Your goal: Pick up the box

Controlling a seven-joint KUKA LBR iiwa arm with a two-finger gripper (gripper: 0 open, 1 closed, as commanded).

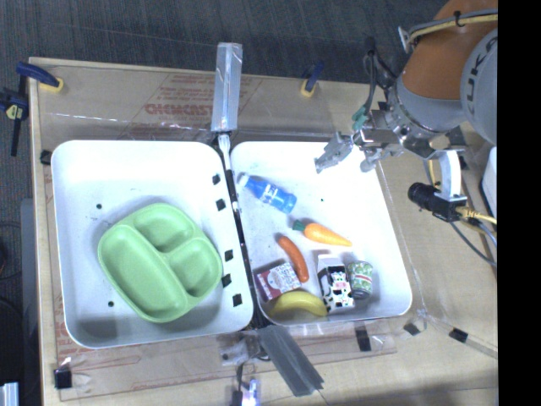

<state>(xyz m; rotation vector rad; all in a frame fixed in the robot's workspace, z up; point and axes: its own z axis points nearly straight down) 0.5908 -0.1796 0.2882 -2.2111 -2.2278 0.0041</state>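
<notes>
Tool (351, 153) open and empty above the right bin's (389, 227) far edge, well apart from the box (336, 283) at the near wall; approach, descent, grasp all pending.

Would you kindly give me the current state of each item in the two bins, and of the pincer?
Pincer: above the right bin's far edge, holding nothing.
Box: upright, near the right bin's front wall, untouched.
Blue bottle: lying on its side.
Carrot: lying flat.
Banana: lying against the front wall.
Can: beside the box.
Green plate: right side up in the left bin.
</notes>
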